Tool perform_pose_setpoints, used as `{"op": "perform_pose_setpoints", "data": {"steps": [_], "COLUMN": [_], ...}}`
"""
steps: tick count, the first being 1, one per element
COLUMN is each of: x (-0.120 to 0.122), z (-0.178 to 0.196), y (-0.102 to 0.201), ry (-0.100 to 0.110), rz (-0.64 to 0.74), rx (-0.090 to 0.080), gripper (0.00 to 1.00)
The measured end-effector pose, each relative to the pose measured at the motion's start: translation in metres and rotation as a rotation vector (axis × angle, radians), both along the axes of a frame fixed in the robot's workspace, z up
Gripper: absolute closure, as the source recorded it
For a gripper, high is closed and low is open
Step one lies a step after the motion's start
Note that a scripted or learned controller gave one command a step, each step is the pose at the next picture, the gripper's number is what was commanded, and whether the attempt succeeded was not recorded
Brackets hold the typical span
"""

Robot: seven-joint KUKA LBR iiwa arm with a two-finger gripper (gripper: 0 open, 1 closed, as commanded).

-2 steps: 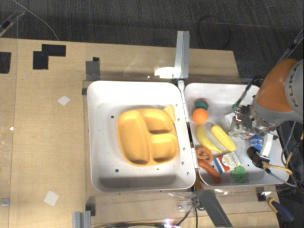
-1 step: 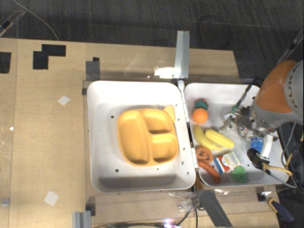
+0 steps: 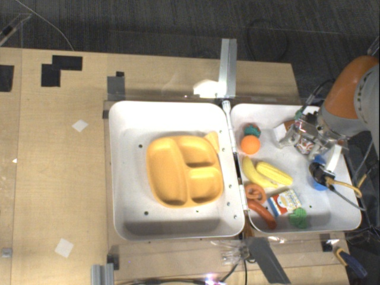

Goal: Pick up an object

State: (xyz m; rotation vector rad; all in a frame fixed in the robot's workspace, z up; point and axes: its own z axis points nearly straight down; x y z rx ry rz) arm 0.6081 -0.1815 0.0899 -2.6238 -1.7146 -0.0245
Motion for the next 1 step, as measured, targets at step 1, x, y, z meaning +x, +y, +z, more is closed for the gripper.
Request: {"op": "perform_pose_setpoints", "data": {"steps": [1], "x": [0.0471], "z": [-0.0025], "y": [-0.0053], "ry": [0.106], "rz": [-0.323], "rx": [0.014], "gripper": [0.00]}}
